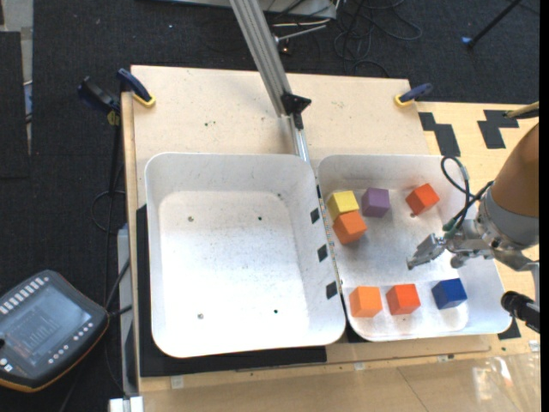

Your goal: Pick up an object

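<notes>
From the camera view above the table (pixel 360 101), two white bins sit side by side: the left bin (pixel 232 256) holds nothing that can be picked, while the right bin (pixel 480 320) carries seven small cubes. Near its upper left, a yellow cube (pixel 344 202) touches an orange cube (pixel 350 227), with a purple cube (pixel 376 201) just beside them and a red-orange cube (pixel 421 198) a little apart to the right. Along the near wall lie an orange block (pixel 366 300), a red-orange block (pixel 403 299) and a blue cube (pixel 449 293) in a row. The arm reaches in from the right, and its pincer (pixel 431 251) hangs over the bare middle of the right bin, between the two groups — whether its tips are spread or pressed together cannot be told, and nothing is seen between them. The step in hand looks like the approach, with no cube yet taken. The blue cube is nearest, just below and to the right, so the next move would likely call for a short shift and a descent over it. That cube lies close to the bin's near wall and rounded corner — tight room on that side, while the bin's middle offers open space.
</notes>
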`<state>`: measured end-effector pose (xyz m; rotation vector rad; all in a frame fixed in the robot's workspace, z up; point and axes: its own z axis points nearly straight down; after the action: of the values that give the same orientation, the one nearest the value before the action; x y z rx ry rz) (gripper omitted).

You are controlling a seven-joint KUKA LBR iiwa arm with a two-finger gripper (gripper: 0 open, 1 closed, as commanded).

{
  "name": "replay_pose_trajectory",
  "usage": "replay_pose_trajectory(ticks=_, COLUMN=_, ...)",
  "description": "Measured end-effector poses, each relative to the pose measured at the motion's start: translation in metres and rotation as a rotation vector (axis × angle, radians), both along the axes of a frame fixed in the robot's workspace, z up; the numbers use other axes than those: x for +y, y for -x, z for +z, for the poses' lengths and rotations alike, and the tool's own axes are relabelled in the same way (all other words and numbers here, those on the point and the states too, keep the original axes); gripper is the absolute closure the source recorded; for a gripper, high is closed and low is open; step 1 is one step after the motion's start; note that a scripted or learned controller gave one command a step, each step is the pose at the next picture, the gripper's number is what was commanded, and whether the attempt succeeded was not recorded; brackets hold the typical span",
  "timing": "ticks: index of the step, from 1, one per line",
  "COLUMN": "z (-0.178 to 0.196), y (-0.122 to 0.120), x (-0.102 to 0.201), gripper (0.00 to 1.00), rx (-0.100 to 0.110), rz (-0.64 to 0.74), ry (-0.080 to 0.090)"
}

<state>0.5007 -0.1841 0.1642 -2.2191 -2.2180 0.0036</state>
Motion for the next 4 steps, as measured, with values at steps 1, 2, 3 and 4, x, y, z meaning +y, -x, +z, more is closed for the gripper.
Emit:
replay_pose_trajectory(ticks=1, z=-0.063, y=-0.003, x=-0.002, gripper=0.0, rx=0.001, rz=0.0, ry=0.0)
replay_pose_trajectory(ticks=2, z=-0.069, y=-0.003, x=-0.002, gripper=0.0, rx=-0.004, rz=0.0, ry=0.001)
replay_pose_trajectory(ticks=3, z=-0.058, y=-0.004, x=-0.002, gripper=1.0, rx=-0.007, rz=0.0, ry=0.002)
replay_pose_trajectory(ticks=4, z=-0.002, y=-0.015, x=0.003, gripper=1.0, rx=-0.012, rz=0.004, ry=0.004)
